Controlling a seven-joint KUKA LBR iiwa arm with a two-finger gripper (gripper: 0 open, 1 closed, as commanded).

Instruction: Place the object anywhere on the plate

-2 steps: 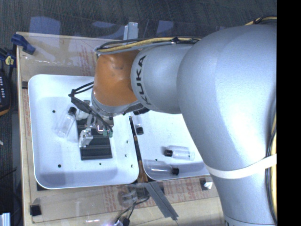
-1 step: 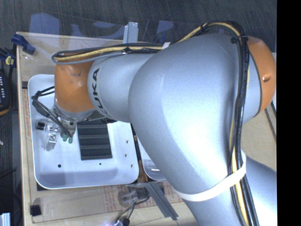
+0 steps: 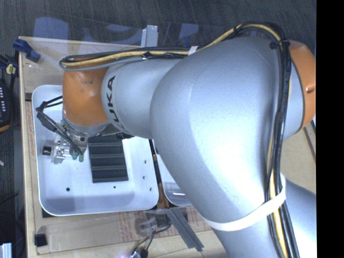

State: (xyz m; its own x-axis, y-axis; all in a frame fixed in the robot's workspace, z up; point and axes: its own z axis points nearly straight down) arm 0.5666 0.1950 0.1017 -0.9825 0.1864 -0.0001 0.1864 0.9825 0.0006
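A dark ribbed rectangular slab (image 3: pixel 109 161) lies flat in the left white bin (image 3: pixel 80 200), near its middle. My gripper (image 3: pixel 69 151) hangs below the orange wrist band over the left part of that bin, just left of the slab's upper corner. Small metal parts and greenish tips show at its end, too small to read. I see nothing that is plainly held there. The grey arm covers most of the scene, hiding the right bin's floor and anything lying on it.
A sliver of the right bin's rim (image 3: pixel 174 195) shows under the arm. A yellow and black cable (image 3: pixel 107 57) runs along the arm's top. A clear wall (image 3: pixel 80 36) stands behind the left bin, and brackets (image 3: pixel 161 222) sit at the bench front.
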